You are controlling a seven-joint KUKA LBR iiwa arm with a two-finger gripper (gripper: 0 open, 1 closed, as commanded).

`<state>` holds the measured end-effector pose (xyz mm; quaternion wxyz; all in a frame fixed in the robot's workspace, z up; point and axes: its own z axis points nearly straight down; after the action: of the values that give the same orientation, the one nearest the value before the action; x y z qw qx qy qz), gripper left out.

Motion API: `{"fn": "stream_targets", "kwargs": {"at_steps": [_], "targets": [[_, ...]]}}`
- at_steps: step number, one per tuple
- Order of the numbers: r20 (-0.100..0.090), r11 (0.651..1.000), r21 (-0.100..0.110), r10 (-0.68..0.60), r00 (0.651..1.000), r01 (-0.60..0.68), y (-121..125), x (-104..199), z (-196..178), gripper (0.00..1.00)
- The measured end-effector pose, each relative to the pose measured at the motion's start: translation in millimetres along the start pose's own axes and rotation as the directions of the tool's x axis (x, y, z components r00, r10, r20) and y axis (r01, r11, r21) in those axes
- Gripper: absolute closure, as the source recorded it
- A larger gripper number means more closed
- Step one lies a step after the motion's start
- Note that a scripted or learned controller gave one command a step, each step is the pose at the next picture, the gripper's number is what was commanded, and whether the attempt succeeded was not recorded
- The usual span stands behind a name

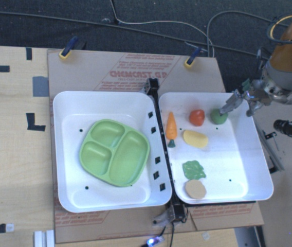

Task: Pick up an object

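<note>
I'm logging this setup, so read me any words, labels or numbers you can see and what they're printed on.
"CHEMCAST GP": red print on the brown cardboard sheet under the bins, partly blurred, so the reading is uncertain.
The same red print repeats across the sheet, elsewhere too faint to read.

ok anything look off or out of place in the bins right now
Nothing stands out. The green divided plate lies flat in the left bin, turned at an angle. In the right bin the carrot, tomato, yellow piece, leafy green piece and tan piece lie apart, none spilled.
</note>
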<state>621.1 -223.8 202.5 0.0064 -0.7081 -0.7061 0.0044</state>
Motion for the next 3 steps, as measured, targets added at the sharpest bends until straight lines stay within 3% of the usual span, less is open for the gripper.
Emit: {"fn": "stream_targets", "kwargs": {"at_steps": [1, 3], "targets": [[0.004, 1.0, -0.014, -0.004, 1.0, 0.004, 3, 0, -9, 0.0], [0.004, 1.0, -0.01, -0.004, 1.0, 0.005, -3, 5, 80, 0.0]]}}
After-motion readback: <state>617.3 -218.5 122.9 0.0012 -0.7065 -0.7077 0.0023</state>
